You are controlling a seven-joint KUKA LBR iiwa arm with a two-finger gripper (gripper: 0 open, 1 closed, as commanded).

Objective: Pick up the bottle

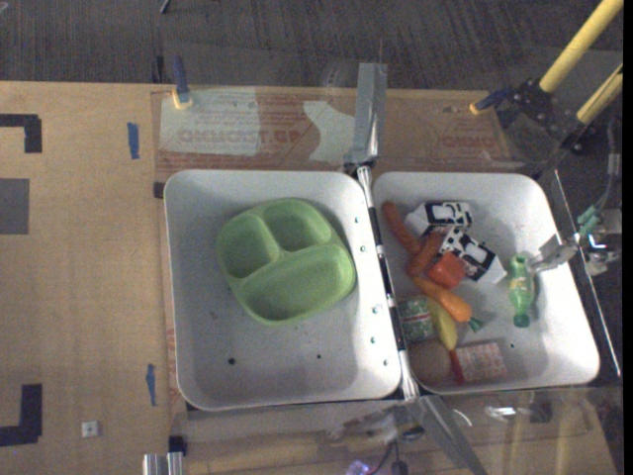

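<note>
1. Camera view: the green bottle (519,289) lies in the right bin (564,349), well right of the orange carrots (442,300).
2. The gripper (550,256) sits just right of the bottle's top, possibly touching; whether it is released or clenched cannot be told.
3. A green divided plate (287,259) lies left of the bottle, in the left bin (198,364).

Dark carpet floor (297,18) beyond wooden bench (79,265)

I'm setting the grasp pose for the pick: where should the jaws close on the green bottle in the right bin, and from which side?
Probably across the middle of the body of the green bottle, coming straight down from above. It lies flat on the floor of the right bin, long axis running near to far with the cap end nearer the camera. So set the jaws left and right of it. White floor shows on both sides; the toy food lies well to its left.
</note>
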